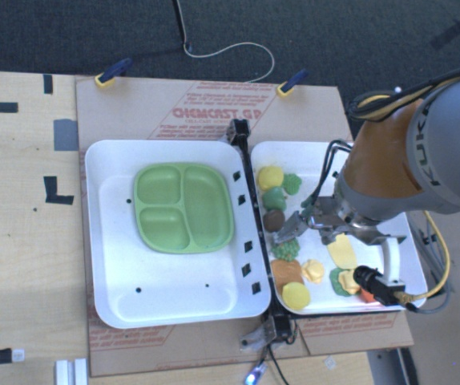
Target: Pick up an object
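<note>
Left bin point(106, 215): contains one green divided plate point(185, 207), lying flat in the upper middle of the bin. The floor around the plate is bare white, widest along the near edge and left side.

Right bin point(410, 291): contains a crowded set of small toy food items. Along its left wall, from far to near: a yellow round piece point(270, 176), a green leafy piece point(292, 184) just beside it, a second green piece point(273, 199), a brown ball point(274, 220), a dark green piece point(285, 249), an orange block point(286, 273) and a yellow lemon-like piece point(296, 297) at the near corner. Further right lie a pale yellow piece point(343, 253), a small yellow piece point(313, 271) and a green-and-yellow piece point(344, 280) with something red just beside it.

The arm point(398, 155) enters from the right and covers much of the right bin's far half. The claw point(298, 224) hangs low over the middle of the right bin, near the brown ball and dark green piece. Whether its fingers are spread or pressed together cannot be told; nothing is seen between them.

The two bins touch along a black-clipped divider point(248, 215). Both rest on a cardboard sheet point(206, 115) on the bench point(22, 239). Open room in the right bin is scarce; the items lie close together.
</note>
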Available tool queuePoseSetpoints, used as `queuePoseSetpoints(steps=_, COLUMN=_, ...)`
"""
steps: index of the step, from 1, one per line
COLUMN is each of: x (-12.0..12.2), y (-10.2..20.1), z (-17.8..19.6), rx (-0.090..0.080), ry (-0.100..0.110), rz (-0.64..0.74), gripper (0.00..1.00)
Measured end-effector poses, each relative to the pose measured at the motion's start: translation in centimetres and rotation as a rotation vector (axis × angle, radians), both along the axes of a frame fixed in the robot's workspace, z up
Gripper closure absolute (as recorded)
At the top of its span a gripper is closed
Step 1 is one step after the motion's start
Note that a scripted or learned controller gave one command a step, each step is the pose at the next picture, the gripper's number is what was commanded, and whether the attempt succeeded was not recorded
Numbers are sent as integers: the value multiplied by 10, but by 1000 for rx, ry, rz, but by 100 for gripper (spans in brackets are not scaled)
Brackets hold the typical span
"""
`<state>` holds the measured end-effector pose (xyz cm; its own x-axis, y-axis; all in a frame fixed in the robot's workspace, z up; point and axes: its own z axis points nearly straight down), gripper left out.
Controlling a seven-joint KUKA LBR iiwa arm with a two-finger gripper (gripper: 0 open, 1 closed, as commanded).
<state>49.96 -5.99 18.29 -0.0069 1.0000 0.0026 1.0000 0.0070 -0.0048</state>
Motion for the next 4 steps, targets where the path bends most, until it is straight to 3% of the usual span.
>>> queuePoseSetpoints(steps=1, x=-17, y=79, z=1, rx=1, ry=0, rz=2, gripper=0)
queuePoseSetpoints(steps=2, x=-3, y=165, z=62, rx=0, ry=-9, rz=5, gripper=0)
queuePoseSetpoints(steps=3, x=-12, y=164, z=-88, rx=-5, ry=9, rz=-7, gripper=0)
queuePoseSetpoints(steps=4, x=152, y=125, z=8, rx=-5, ry=-23, rz=-6, gripper=0)
